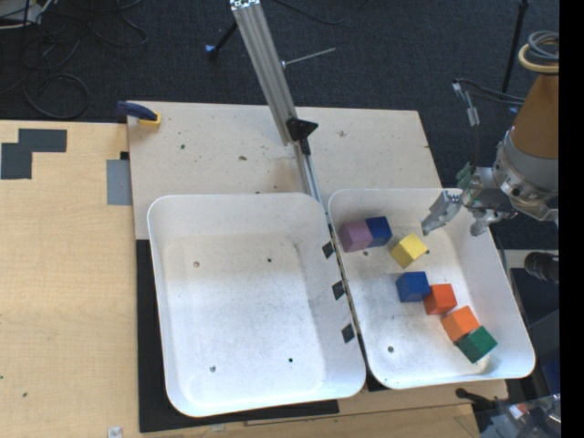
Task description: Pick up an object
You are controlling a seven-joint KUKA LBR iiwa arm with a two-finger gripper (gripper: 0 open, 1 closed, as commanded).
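Your gripper [456, 215] hovers with fingers spread and nothing between them above the right bin [511, 290], just right of the yellow block [409, 250], with purple [355, 236], blue [412, 286], orange [460, 321] and green [477, 344] blocks nearby.

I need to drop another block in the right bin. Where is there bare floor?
In the right bin, bare floor lies front-left, between the divider wall and the green block. Its middle and right are crowded: purple block, yellow block, blue block, orange blocks.
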